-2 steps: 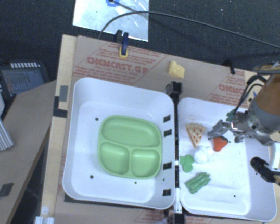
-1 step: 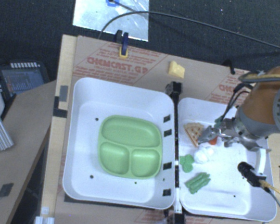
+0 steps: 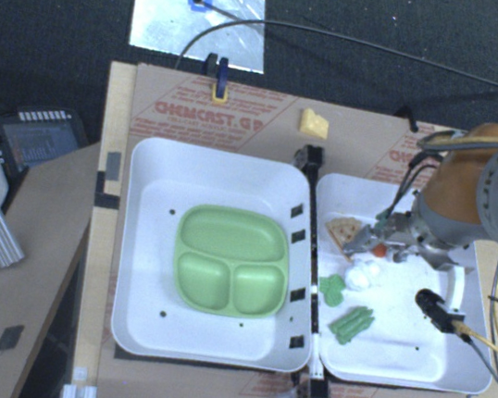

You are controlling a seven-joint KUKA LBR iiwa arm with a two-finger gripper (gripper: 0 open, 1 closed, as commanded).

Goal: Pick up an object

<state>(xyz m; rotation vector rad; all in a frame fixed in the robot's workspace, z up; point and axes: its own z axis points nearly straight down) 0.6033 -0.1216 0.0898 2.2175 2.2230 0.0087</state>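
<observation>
We see the tool (image 3: 375, 242) low in the right bin (image 3: 392, 361), just above the white object (image 3: 362, 275); we cannot tell its opening. Green objects (image 3: 351, 323) lie below the white object.

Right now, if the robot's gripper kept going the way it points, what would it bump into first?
Probably the tan, bread-like piece just ahead of the gripper in the right bin, though depth is hard to judge.

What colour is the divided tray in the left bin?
Light green tray, clearest in the camera view.
</observation>
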